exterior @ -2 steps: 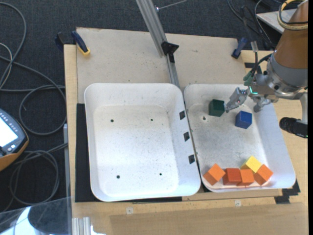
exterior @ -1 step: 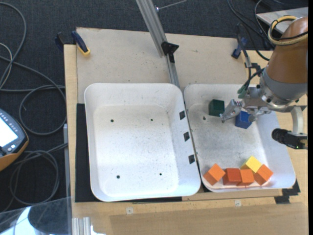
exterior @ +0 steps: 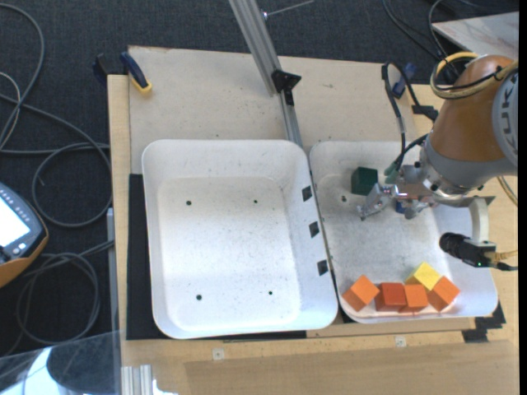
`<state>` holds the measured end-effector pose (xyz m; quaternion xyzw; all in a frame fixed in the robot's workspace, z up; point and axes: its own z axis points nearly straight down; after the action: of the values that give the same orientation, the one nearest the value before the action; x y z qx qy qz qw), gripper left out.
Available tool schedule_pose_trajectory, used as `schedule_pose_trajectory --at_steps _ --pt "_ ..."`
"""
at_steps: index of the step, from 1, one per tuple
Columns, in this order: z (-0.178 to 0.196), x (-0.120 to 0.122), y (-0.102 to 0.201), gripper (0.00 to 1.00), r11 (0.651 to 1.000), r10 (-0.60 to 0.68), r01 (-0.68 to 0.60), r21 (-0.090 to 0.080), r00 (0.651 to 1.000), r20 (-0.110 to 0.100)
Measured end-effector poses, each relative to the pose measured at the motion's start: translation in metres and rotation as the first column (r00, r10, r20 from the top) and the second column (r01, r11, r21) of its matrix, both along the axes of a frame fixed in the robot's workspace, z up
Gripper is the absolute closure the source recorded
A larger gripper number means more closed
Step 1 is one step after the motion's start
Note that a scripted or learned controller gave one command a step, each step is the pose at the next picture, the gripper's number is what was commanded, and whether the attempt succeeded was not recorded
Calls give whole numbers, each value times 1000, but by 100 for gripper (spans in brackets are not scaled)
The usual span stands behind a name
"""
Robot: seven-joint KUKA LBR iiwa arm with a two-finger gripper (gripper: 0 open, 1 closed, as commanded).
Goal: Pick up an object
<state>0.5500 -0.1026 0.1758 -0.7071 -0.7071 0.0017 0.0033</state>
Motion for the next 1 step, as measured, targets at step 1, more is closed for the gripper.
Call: schedule_pose_trajectory --at_steps 1 --pt "-43 -3 2 0 1000 0 0 0 1000 0"
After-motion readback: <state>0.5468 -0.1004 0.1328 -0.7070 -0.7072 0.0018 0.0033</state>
